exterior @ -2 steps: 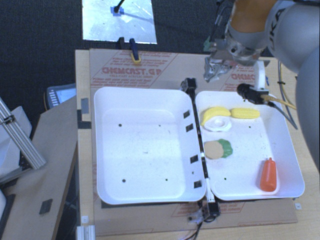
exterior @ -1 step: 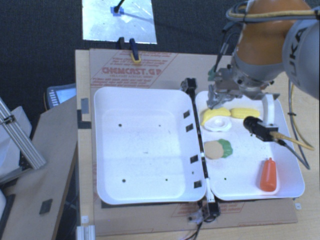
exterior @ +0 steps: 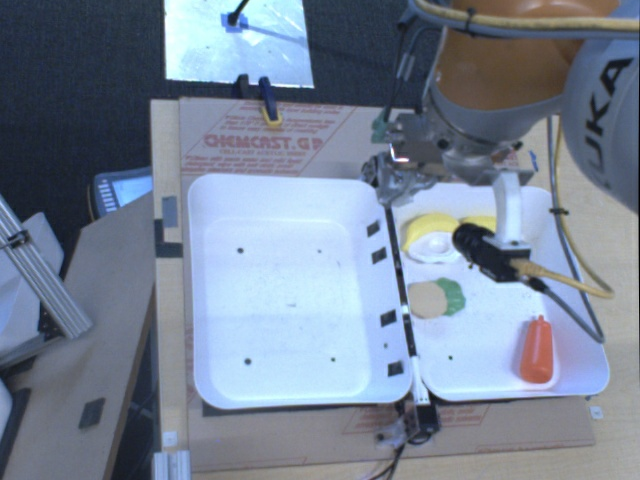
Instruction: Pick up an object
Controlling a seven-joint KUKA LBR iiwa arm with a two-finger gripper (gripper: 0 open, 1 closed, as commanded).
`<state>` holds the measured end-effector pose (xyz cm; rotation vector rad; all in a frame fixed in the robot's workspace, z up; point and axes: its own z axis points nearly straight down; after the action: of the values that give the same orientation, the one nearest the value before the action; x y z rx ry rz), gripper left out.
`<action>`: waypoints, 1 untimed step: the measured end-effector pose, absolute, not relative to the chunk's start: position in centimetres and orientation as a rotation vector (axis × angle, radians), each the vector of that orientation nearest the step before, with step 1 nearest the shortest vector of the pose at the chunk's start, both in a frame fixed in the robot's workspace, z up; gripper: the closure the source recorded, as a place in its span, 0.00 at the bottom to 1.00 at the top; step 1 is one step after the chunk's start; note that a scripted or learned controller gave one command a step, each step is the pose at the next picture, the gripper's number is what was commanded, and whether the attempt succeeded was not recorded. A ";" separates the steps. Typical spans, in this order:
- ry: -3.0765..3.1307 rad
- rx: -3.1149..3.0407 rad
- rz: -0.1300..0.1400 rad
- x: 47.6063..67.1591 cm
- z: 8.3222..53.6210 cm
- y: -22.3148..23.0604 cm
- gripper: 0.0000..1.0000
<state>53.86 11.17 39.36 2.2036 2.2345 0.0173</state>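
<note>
The right bin (exterior: pixel 570 368) holds several small items. A yellow and white piece (exterior: pixel 430 235) lies near its far left, with a second yellow bit (exterior: pixel 481 222) beside it. A tan disc against a green piece (exterior: pixel 437 298) rests near the divider. An orange bottle-shaped toy (exterior: pixel 537 350) stands at the front right. My gripper (exterior: pixel 397 178) hangs below the grey wrist, over the far left corner of the right bin next to the divider, just behind the yellow piece. I see nothing held in it. A black part on a white bracket (exterior: pixel 487 248) partly covers the yellow items.
The left bin (exterior: pixel 215 368) shows a bare white floor with a few dark specks. Black clips (exterior: pixel 385 318) line the ridge between the bins. A yellow cable (exterior: pixel 570 283) trails from the arm across the right bin. Cardboard (exterior: pixel 265 140) lies behind the bins.
</note>
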 end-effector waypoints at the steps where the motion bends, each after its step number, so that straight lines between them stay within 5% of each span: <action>1: 2.232 2.208 0.014 48.5 45.6 15.0 1.00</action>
<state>48.48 15.03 45.58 2.2075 2.2323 0.0140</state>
